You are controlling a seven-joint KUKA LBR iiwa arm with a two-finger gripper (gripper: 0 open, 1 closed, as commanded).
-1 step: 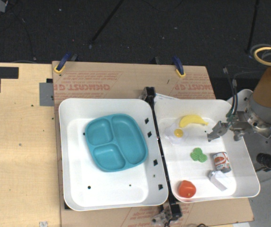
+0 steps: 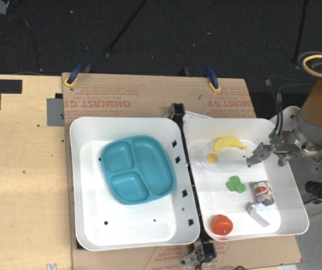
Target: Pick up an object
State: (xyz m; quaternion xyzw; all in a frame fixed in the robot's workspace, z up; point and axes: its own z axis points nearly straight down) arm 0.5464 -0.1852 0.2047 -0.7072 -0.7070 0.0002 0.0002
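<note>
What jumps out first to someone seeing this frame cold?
The big teal divided plate in the left bin dominates. Next come the small bright things scattered in the right bin: a yellow banana at the top, a green toy mid-bin, a red tomato at the front edge. The gripper hangs over that bin's right side.

I see 2 white bins on the counter [image 2: 20, 167]. The left bin [image 2: 88, 224] holds a teal tray [image 2: 137, 169]. In the right bin [image 2: 287, 218] lie a banana [image 2: 229, 144], a yellow ball [image 2: 212, 158], a green piece [image 2: 236, 184], a can [image 2: 263, 192], a grey block [image 2: 258, 214] and a red ball [image 2: 222, 225]. My hand [image 2: 268, 153] hangs over that bin's right side, above the can.
</note>
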